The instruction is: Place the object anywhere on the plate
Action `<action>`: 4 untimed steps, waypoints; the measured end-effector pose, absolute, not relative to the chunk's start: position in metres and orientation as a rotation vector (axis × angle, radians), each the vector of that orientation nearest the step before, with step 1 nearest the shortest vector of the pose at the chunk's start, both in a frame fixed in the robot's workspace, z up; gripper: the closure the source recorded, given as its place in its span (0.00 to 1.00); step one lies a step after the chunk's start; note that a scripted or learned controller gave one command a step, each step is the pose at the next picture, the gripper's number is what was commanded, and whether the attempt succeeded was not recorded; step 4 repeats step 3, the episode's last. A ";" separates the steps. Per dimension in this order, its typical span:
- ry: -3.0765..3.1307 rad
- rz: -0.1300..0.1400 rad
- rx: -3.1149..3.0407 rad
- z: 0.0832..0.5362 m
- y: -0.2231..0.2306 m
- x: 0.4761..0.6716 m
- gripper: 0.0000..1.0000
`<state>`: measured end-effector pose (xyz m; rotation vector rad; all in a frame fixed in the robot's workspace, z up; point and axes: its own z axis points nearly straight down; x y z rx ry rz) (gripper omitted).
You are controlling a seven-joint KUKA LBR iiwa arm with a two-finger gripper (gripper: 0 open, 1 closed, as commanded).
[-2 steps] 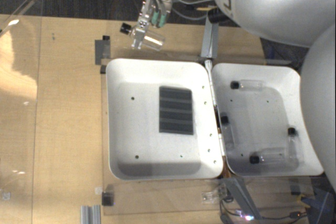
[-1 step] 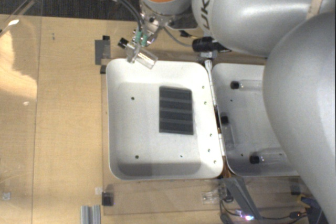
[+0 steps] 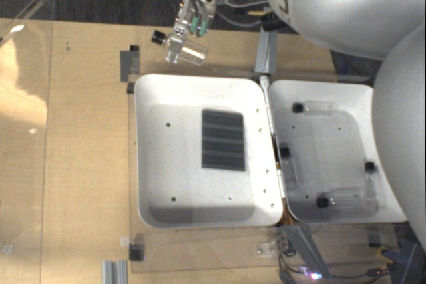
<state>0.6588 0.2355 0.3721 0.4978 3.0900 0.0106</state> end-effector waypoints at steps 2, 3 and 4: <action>2.480 0.003 1.927 0.244 0.228 0.596 1.00; 2.540 0.011 1.840 0.303 0.223 0.670 1.00; 2.540 0.011 1.840 0.303 0.223 0.670 1.00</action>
